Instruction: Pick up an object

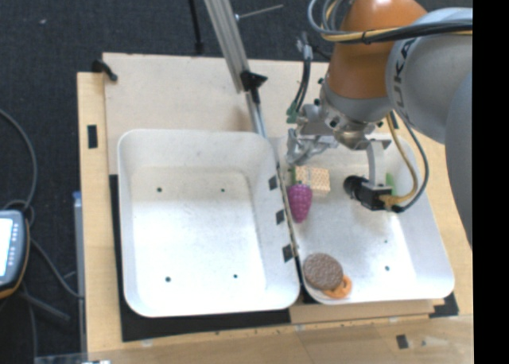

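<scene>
— Where is the two-finger metal gripper [305, 150] placed, relative to what could be picked?

— It is seen over the upper left corner of the right shallow white plastic bin [398, 271], hard by the wall shared with the left shallow white plastic bin [199, 219]. Just below it, toward the near edge of the bench, a tan waffle-textured square block [316, 179] is found, and touching that block's lower left corner a purple berry-shaped toy [300, 200] is set, its long axis running roughly up and down the view, along the shared wall.

— So the nearest candidates lie below the claw?

— Yes. Both are judged to lie a short way toward the front, the tan block nearly underneath. A brown round disc with an orange piece under its edge [324, 273] is placed well apart, in the front left corner of the same bin.

— Is anything held?

— Nothing is seen between the fingers. Whether the claw is wide or narrow cannot be told; the fingertips are blurred against the block.

— What is required of the coming move?

— A small shift toward the front and a descent are judged necessary, with care that the shared wall is not struck.
</scene>
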